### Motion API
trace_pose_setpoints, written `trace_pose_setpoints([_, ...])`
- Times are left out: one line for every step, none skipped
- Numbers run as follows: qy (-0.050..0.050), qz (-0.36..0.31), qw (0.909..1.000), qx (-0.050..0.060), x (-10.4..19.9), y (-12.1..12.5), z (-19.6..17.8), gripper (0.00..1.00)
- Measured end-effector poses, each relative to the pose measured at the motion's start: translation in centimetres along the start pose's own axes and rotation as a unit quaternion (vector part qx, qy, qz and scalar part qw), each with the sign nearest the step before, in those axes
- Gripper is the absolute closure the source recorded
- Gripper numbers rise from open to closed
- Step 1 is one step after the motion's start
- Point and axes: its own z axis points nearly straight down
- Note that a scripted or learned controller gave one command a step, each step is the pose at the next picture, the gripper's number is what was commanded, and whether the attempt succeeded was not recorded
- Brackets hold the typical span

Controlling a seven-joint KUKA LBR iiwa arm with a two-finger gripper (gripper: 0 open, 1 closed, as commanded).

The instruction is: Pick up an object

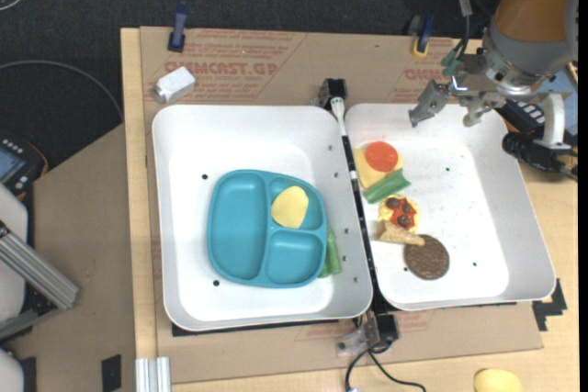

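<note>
1. Toy food pieces lie clustered in the right bin (514, 225), toward its left side: an orange-red round piece (382, 155) resting on a yellow slab (370, 173), a green strip (386, 186) just below them, a small red-and-yellow piece (401, 213), a tan wedge (401, 237) and a brown disc (427, 258) nearest the front.
2. Above the right bin's far edge hangs the claw (454, 108), its two fingers spread apart with nothing between them (well apart from the food cluster).
3. The left bin (179, 197) holds a teal divided plate (241, 234) with a yellow piece (290, 207) in its upper right compartment.
4. A green item (331, 254) sits against the plate's right edge; what it is I cannot quite make out.
5. On the bench (276, 69) behind the left bin lies a small white block (175, 84).
</note>
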Motion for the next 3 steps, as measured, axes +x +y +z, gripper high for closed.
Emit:
trace_pose_setpoints([-0.002, 0.0, 0.9999, -0.01, 0.3, -6.2, -14.9, 0.0])
trace_pose_setpoints([-0.003, 0.003, 0.9999, -0.01, -4.0, -10.4, -26.8, 0.0])
trace_pose_setpoints([-0.002, 0.0, 1.0, -0.004, -3.7, -10.2, -27.1, 1.0])
